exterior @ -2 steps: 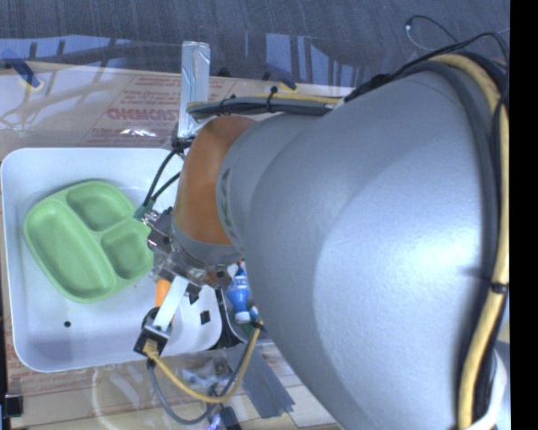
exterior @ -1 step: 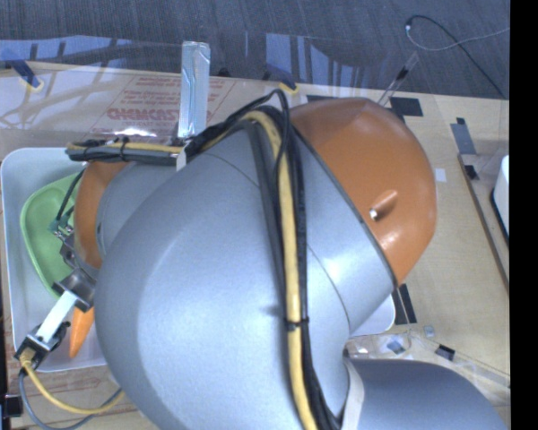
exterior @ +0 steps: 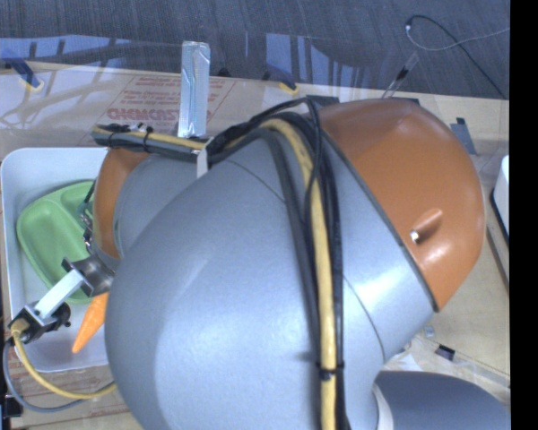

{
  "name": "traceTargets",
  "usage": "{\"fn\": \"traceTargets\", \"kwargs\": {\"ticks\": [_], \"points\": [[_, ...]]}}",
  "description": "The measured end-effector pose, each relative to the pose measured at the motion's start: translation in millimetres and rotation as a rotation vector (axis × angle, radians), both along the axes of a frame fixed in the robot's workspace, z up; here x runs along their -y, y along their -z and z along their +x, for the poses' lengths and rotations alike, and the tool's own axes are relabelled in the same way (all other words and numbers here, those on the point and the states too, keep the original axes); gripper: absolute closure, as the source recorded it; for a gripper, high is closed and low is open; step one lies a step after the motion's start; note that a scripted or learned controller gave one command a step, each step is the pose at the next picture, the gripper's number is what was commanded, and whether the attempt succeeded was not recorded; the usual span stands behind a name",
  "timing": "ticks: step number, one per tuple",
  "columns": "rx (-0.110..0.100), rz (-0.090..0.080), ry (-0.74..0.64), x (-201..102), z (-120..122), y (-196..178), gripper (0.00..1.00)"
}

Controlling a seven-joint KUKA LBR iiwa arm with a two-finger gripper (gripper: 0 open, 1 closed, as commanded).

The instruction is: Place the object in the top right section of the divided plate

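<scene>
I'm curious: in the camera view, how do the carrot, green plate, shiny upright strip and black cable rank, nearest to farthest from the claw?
1. The orange carrot, just below the claw, and the green divided plate, just left of it: too close to call.
2. The shiny upright strip, standing at the back.
3. The black cable, farthest, upper right.

Large red print on the brown cardboard sheet [exterior: 90, 97] reads "CHEMCAS", with its last letters hidden. The smaller red lines above it are too blurred to read.
</scene>
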State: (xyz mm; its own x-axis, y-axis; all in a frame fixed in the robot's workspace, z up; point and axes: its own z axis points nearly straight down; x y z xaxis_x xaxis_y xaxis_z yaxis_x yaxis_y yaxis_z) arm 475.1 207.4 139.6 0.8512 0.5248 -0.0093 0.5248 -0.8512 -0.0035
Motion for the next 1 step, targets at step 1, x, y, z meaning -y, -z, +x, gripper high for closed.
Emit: {"fn": "traceTargets", "kwargs": {"ticks": [1], "points": [[-0.01, -0.003, -0.008, -0.9, -1.0, -5.3, 1.0]]}}
